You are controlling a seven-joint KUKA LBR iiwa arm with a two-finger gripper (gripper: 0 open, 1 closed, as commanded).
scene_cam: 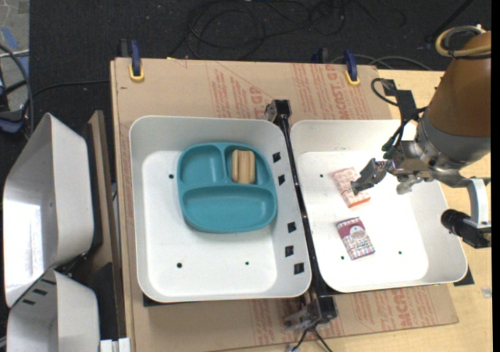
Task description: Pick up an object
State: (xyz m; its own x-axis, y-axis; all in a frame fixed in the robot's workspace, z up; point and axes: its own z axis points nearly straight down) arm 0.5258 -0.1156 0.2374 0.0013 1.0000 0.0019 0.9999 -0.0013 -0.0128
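The likely target is taken to be the small pink packet [349,187], lying flat on the floor of the right bin [437,264], in its upper-middle part. The gripper [367,178] is seen at the packet's right edge, reaching in from the right and tilted down toward it. Finger state cannot be told: the dark fingertips merge with the packet's edge at this slant, and no grasp can be confirmed. The packet is read as resting on the bin floor, not lifted.

A second item, a dark red patterned card pack [356,237], lies just below the pink packet, apart from it, also flat. The gap between the two is judged enough that a closing grasp on the pink packet should not disturb it.

The arm [461,104] is held low over the right bin's right half, orange band above the wrist, presumably so the approach comes in at a slant along the packet's short side.

Beyond the divider from the packet, the left bin [156,264] carries a teal sectioned tray [223,202], with a tan wooden block [244,166] in its upper-right compartment. Both are well apart from the gripper and are not judged to be in play.

Risk: a thin flat packet may be pushed along the floor instead of being pinched.
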